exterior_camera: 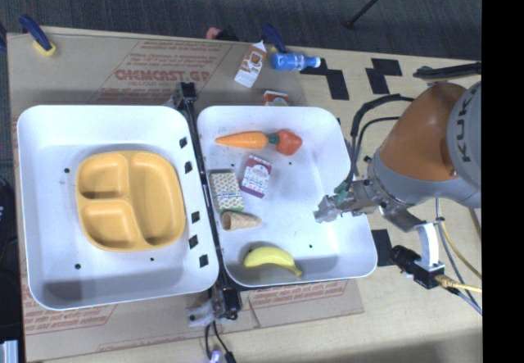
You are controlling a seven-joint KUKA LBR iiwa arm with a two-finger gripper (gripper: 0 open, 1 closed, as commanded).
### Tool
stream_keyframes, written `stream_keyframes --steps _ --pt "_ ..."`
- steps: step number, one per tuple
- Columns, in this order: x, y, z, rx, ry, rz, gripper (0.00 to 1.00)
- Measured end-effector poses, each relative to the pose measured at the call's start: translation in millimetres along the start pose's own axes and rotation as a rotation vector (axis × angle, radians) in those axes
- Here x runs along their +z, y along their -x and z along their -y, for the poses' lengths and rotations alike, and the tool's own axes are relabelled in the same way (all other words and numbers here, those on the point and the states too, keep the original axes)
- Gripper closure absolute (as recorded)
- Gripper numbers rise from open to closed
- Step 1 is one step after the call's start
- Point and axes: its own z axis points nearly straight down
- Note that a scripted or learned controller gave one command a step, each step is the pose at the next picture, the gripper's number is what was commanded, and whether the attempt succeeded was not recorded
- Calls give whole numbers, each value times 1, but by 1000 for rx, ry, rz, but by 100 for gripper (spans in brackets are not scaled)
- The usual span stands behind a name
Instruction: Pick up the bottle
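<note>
Nearest the lower edge of the camera view, a banana lies against the front wall of the right bin, likely where loose items settle on the sloping floor. Just behind it sit an ice-cream cone toy and a cracker-like packet, both close to the divider, with a small purple carton beside them. At about the same depth the gripper hovers low over the bin's right part, near its wall; whether it is released or clenched cannot be told, and nothing is seen in its grasp. The yellow divided plate rests in the middle of the left bin. Farther back in the right bin lies a carrot, well apart from the tool. Beyond both bins, on the cardboard, a blue bottle lies on its side beside a small white carton. If this is the task's bottle, it sits outside the bins, so the arm would probably have to reach past the far rim.
</note>
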Motion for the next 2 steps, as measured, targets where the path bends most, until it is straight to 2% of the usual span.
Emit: stream_keyframes --steps 1,2 --pt "-34 15 1 279 2 2 100" --pt "2 0 0 529 -1 -1 100"
